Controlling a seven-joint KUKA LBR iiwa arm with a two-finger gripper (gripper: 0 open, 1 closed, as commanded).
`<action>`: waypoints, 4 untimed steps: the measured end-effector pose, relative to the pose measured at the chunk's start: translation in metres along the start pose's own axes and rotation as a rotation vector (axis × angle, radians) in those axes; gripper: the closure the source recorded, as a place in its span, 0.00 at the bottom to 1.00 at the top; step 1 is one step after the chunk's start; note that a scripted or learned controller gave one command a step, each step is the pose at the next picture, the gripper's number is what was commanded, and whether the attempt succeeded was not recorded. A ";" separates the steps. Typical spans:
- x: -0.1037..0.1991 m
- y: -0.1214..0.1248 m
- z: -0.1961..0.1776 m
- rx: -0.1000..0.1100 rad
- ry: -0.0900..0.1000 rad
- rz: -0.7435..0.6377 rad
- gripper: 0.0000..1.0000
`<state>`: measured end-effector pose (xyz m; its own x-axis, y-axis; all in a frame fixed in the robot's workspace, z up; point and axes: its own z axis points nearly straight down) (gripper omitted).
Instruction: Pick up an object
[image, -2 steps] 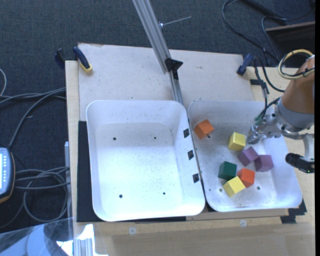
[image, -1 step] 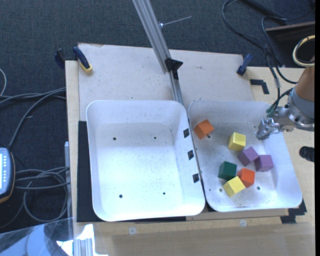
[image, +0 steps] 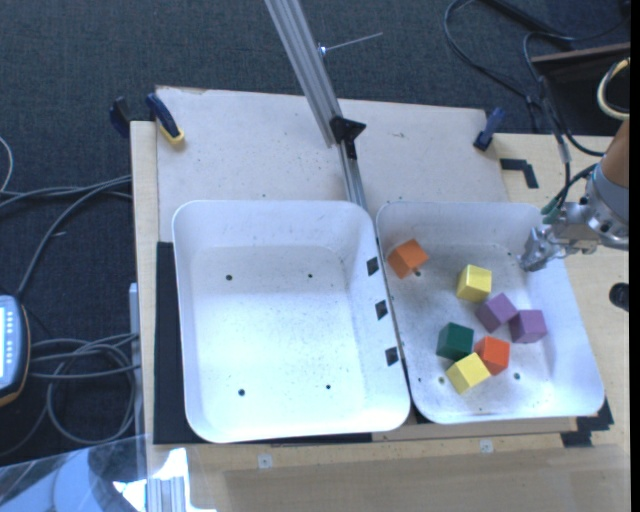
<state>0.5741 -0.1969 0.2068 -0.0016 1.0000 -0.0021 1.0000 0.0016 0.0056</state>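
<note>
Overhead slanted view of the table (image: 250, 150) carrying two shallow white bins side by side. The left bin (image: 200, 300) shows a speckled white floor. The right bin (image: 570, 330) contains seven small blocks.

An orange block (image: 407, 258) lies near the bin's upper left, apart from the others. A yellow block (image: 474, 283) sits toward the middle. Just below and right of it, a purple block (image: 496, 311) touches a second purple block (image: 528, 325). Lower still, a green block (image: 456, 340), a red-orange block (image: 493, 353) and a second yellow block (image: 467, 373) form a tight cluster, each close against its neighbour.

The arm (image: 615, 190) enters from the right edge. Its end effector (image: 537, 255) hangs over the upper right part of the right bin, near the bin's far wall, well apart from the orange block and up and right of the nearer yellow block. Nothing is visible between its tips; whether it is open or closed cannot be told at this scale.

A slanted metal rail (image: 315, 80) runs from the top edge down to the gap between the bins.
</note>
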 end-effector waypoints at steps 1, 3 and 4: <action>0.059 0.001 -0.015 0.004 0.005 -0.006 1.00; 0.163 -0.004 -0.025 0.002 0.005 -0.006 1.00; 0.208 -0.010 -0.032 0.004 0.005 -0.005 1.00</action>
<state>0.5631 0.0116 0.2383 -0.0066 1.0000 0.0026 1.0000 0.0066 0.0017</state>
